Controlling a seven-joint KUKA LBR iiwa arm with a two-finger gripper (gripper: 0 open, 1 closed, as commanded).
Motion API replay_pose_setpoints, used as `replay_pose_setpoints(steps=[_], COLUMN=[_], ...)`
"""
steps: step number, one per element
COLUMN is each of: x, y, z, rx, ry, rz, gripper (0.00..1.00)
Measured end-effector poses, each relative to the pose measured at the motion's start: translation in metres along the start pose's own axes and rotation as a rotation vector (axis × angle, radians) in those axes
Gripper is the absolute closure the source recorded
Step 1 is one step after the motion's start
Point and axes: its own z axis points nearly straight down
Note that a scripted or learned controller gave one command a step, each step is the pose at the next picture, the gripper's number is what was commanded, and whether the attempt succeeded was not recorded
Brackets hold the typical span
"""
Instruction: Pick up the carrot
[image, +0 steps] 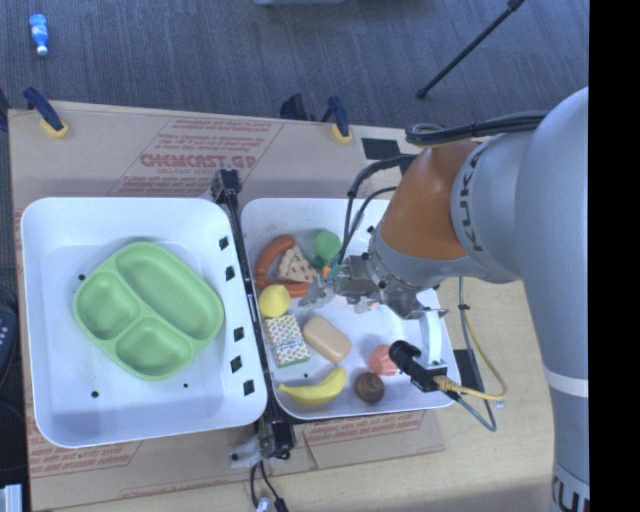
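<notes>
A grey KUKA arm (470, 215) with an orange band reaches from the right of the frame into the right-hand white bin (262, 215), its gripper (335, 285) low among toy foods at the bin's centre; whether the fingers are apart or together cannot be told. The carrot (325, 266), a small orange piece below a green vegetable (327, 244), lies just beside the gripper. A green divided plate (148, 308) sits in the left bin (50, 220).
</notes>
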Motion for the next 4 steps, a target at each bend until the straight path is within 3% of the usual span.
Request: replay_pose_setpoints(steps=[1, 2, 3, 4], x=[-0.049, -0.048, -0.048, 0.035], y=[0.069, 0.068, 0.069, 0.109], z=[0.008, 0.075, 0.065, -0.026], rx=[-0.002, -0.001, 0.001, -0.003], ry=[-0.001, -0.001, 0.0, 0.0], rz=[-0.087, -0.114, -0.117, 0.008], gripper=[0.0, 0.0, 1.0, 1.0])
